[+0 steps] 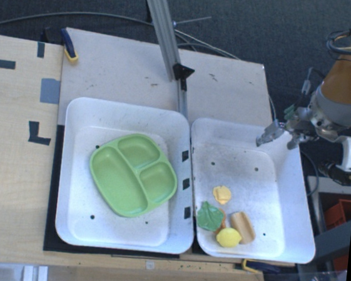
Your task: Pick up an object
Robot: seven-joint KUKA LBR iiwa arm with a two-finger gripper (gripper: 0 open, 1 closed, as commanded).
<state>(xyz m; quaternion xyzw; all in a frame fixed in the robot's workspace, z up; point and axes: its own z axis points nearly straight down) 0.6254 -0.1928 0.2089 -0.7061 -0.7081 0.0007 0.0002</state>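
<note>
The arm [347, 74] is cut off by the right edge above its orange band. The pincer [279, 137] is too small for its finger spacing to be judged. The tan block [243, 227] is partly hidden behind the yellow lemon [228, 238].

- The place reads as a robotics lab or test cell rather than a home or shop.
- An industrial arm [343, 80], grey with an orange band, reaches in from the right over a workbench [11, 149] of pale wood.
- Two shallow white bins [73, 156] sit side by side on a dark mat.
- Dark tape marks [35, 132] dot the bench at the left.
- A metal pole [166, 32] slants up from the far side, and loose cables [82, 16] trail over dark carpet beyond the bench.
</note>
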